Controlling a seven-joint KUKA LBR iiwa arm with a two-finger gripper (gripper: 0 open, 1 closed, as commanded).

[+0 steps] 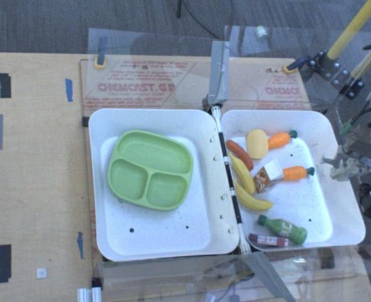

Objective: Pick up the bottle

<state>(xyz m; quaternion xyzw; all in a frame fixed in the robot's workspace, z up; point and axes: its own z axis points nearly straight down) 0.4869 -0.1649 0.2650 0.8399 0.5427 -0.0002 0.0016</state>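
The green bottle [283, 229] lies on its side near the front edge of the right bin [343, 222], its cap pointing left. It has a red and white label. My gripper [340, 166] sits at the right rim of that bin, well to the right of the bottle and farther back, apart from it. Nothing is seen held in it.
The right bin also holds two bananas [243, 178], a red sausage [239, 153], a yellow lemon [256, 143], two carrots [280, 139], a small box [268, 173] and a dark red wrapper [267, 240] touching the bottle's front side. A green divided plate [151, 169] lies in the left bin [110, 231].
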